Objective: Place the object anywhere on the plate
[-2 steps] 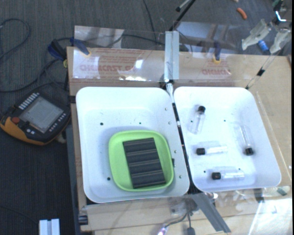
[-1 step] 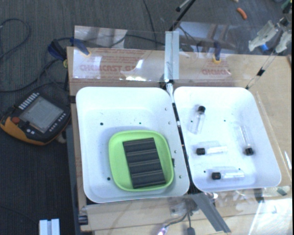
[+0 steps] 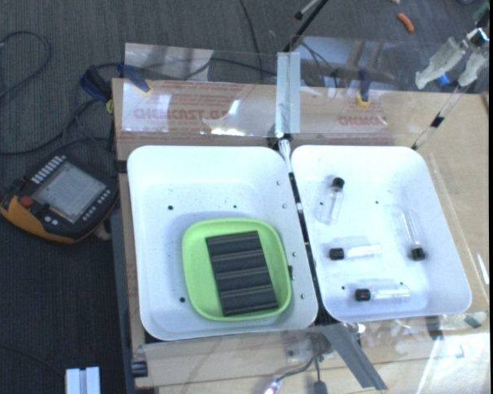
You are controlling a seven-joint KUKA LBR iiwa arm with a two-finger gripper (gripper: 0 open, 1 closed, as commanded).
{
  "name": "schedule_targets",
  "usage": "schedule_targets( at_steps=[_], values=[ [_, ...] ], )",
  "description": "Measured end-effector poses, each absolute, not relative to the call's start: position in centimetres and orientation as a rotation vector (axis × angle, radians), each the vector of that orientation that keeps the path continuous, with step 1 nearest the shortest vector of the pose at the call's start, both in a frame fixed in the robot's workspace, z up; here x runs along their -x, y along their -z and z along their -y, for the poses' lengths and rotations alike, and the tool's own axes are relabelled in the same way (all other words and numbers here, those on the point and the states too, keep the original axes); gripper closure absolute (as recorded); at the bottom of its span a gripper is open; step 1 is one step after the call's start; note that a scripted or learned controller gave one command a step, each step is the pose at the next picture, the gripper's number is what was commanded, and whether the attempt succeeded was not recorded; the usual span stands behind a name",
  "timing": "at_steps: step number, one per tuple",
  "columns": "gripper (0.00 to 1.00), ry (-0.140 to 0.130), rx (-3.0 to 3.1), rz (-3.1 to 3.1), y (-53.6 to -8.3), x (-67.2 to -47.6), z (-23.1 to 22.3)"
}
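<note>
Though glare on the clear sheet [image 3: 205, 109] along the worktop's [image 3: 475, 162] far edge blurs its print, you can read both bins plainly. Whether the jaws are open or closed you cannot tell.

The worktop's near edge is cut off by the frame, and what lies there is hard to make out.

In the left bin [image 3: 152, 220], the green plate [image 3: 195, 261] sits toward the near edge, with bare white floor on its far and left sides. The dark ridged block [image 3: 241, 272] lies flat on the plate, within its rim. Its long axis runs near to far, the far end leaning slightly left.

In the right bin [image 3: 444, 290], you have four clear black-capped vials [image 3: 353, 253], well apart from one another, with open floor between them.

A handheld pendant [image 3: 62, 199] rests on the floor beyond the left edge.
</note>
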State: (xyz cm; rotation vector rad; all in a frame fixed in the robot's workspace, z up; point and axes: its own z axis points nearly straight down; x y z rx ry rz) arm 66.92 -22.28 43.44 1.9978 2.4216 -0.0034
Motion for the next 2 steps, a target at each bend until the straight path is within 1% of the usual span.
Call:
schedule_targets(
  at_steps=[2],
  values=[
    [0.0, 0.003, -1.76, -2.6, -43.42, -66.95, 22.23]
  ],
)
